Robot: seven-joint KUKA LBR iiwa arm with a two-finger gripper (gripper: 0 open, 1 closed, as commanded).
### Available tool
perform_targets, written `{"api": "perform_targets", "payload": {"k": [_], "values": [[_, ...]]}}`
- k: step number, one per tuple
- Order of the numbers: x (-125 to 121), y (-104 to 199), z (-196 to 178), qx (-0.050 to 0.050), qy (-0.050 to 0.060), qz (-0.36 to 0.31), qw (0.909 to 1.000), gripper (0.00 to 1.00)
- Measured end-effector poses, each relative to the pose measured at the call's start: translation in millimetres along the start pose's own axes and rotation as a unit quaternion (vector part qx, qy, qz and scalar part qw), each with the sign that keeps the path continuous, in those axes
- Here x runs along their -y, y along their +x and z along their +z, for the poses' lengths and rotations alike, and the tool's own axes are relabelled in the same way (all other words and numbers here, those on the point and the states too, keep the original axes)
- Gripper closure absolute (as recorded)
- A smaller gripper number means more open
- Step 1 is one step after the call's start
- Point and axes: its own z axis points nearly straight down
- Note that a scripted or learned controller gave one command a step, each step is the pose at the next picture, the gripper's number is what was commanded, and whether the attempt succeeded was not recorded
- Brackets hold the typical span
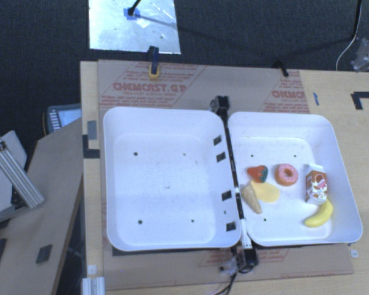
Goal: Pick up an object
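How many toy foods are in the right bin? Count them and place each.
5, clustered low: strawberry, doughnut, carton, banana, cone on a yellow piece by the divider.

even, cool light — soft focus, faint shadows

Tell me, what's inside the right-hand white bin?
The right bin holds a strawberry, doughnut, small carton, banana, cone and yellow disc. The cone partly overlaps the disc.

One camera sits high above the bench (190, 82), looking down at a slant on both bins (166, 118).
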Motion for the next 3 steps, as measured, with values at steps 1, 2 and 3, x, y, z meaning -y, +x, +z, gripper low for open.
{"api": "perform_targets", "payload": {"k": [1,2,3], "values": [[0,0,0,0.000,0.000,0.000,1.0000,0.00],[0,0,0,0.000,0.000,0.000,1.0000,0.00],[-1,0,-11,0.001,-0.002,-0.002,1.0000,1.00]]}}
